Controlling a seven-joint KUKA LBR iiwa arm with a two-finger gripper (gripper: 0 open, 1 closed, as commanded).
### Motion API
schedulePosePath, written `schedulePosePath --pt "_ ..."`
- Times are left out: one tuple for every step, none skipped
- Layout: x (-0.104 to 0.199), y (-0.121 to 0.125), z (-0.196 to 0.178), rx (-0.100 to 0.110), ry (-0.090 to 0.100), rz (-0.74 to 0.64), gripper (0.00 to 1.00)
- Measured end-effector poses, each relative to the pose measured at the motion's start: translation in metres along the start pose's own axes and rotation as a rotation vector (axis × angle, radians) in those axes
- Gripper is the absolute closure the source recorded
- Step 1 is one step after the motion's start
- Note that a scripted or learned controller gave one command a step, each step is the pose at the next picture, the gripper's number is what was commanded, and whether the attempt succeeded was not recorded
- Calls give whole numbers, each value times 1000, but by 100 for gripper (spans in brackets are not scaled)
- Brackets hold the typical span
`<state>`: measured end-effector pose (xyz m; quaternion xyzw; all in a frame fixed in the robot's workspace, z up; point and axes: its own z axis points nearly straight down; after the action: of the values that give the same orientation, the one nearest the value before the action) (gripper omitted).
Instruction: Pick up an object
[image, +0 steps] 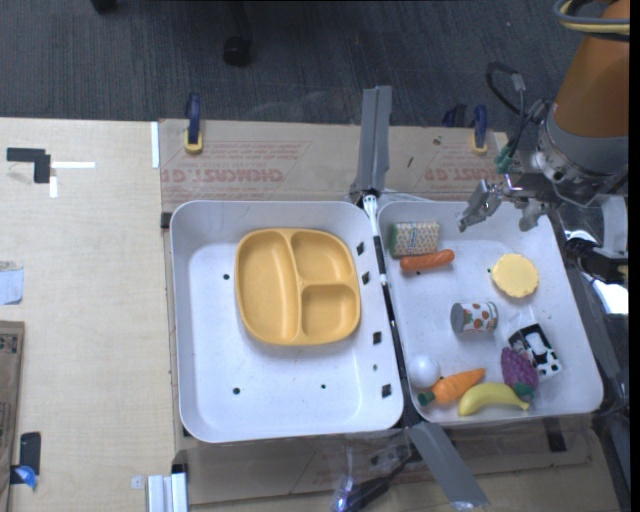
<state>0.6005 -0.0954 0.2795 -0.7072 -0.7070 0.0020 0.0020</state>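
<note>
Yellow disc below the open fingers

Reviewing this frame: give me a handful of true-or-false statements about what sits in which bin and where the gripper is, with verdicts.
1. The yellow divided plate lies in the left bin. True.
2. The banana lies on the divided plate. False: it lies in the right bin, near its front edge, beside the carrot.
3. The gripper is above the far edge of the right bin, with nothing between its fingers. True.
4. The small can stands in the left bin. False: it is in the right bin, near its middle.
5. The flat yellow disc lies apart from the orange sausage-shaped toy. True.
</note>
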Motion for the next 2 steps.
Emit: schedulePosePath --pt "-6 11 82 0 0 -20 0" --pt "-9 59 189 -4 -1 -64 0"
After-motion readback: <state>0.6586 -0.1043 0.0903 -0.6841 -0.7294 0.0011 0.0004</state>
